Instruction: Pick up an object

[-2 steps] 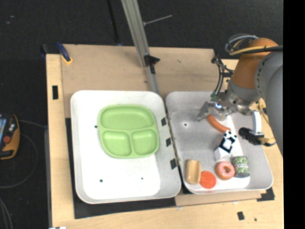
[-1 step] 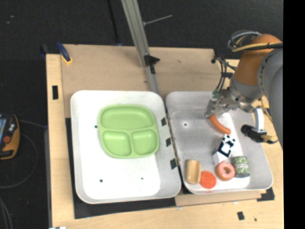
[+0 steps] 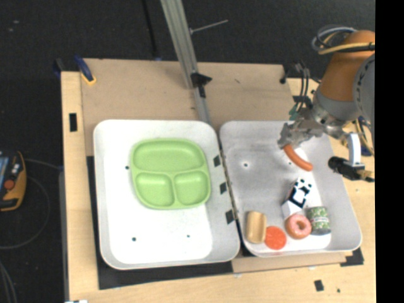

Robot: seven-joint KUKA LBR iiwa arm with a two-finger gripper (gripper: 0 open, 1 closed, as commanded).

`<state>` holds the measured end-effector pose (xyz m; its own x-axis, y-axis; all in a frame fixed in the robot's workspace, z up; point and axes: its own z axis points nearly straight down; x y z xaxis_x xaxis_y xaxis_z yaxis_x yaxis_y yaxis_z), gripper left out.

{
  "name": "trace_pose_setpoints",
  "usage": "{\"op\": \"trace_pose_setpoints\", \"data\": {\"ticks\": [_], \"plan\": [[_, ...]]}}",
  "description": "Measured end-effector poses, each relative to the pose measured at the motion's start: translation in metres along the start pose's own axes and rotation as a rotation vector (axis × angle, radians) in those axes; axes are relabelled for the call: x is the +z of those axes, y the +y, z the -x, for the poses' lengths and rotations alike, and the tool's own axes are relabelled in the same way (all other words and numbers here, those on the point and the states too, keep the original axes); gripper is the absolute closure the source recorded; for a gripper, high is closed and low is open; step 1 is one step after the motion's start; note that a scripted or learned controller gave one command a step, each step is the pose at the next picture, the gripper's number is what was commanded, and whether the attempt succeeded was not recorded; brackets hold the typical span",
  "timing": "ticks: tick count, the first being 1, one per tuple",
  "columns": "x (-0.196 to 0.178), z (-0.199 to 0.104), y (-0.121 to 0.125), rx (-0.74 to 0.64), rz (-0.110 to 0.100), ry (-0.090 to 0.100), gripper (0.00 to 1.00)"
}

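My gripper (image 3: 292,137) hangs over the far right part of the right bin (image 3: 252,144). An orange-red sausage (image 3: 298,158) lies slanted just below it, its upper left end touching or right under the gripper's tip. I cannot tell whether the sausage is gripped or resting on the bin floor. Nearer the front of the same bin are a black-and-white box (image 3: 300,193), a pink doughnut (image 3: 298,226), a green can (image 3: 319,219), a tan roll (image 3: 255,226) and a red-orange disc (image 3: 275,238).
The left bin (image 3: 113,232) holds a green divided plate (image 3: 170,172). A grey metal post (image 3: 183,43) rises from the bench behind the two bins. The grey arm with its orange band (image 3: 344,68) comes in from the right.
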<state>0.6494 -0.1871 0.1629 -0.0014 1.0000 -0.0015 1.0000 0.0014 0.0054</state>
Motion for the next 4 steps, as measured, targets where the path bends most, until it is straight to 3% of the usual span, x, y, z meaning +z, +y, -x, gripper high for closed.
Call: {"op": "trace_pose_setpoints", "data": {"ticks": [1,2,4], "plan": [[-0.065,0.003,0.004,0.000,0.002,-0.001,1.00],[-0.087,0.004,0.005,-0.001,-0.001,0.000,1.00],[-0.095,-0.080,-0.038,-0.004,-0.005,0.002,1.00]]}}
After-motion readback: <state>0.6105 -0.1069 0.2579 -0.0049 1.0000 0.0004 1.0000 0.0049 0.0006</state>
